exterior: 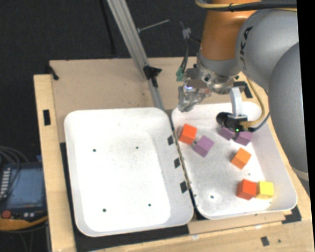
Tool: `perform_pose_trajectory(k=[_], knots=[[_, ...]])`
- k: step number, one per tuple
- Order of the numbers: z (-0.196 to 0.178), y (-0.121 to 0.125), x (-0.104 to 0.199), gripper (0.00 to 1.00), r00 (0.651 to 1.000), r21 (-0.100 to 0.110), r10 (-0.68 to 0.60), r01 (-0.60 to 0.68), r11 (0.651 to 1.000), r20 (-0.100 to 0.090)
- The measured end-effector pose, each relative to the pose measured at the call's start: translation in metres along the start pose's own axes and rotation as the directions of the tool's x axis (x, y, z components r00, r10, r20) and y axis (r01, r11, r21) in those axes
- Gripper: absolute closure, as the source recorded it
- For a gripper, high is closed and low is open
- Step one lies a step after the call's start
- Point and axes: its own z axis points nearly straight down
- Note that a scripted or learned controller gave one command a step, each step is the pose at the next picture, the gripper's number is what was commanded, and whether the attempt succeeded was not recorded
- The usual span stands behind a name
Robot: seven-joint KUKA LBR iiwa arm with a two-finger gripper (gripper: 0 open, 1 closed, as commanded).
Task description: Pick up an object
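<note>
Dark floor all round, a yellow-edged pendant screen (18,193) low at far left beside cables, then the tan bench (51,157) carrying the left bin (120,168) and the right bin (268,174), a slanted metal rail (133,46) running back from between them. In the right bin lie an orange cube (188,133), purple cube (204,146), a second orange cube (241,158), a red cube (247,189) touching a yellow cube (266,189), plus two purple blocks (236,135) partly hidden under a black fitting. My pincer (188,102) hangs at that bin's far-left corner, just behind the first orange cube, too blurred to say apart or together; my arm (270,45) is cut off at right.
</note>
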Motion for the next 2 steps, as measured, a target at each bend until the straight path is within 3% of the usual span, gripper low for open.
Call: perform_pose_trajectory(k=[2], knots=[[-0.004,-0.018,0.111,1.0,1.0,0.0,-0.002,0.002,1.0,-0.001]])
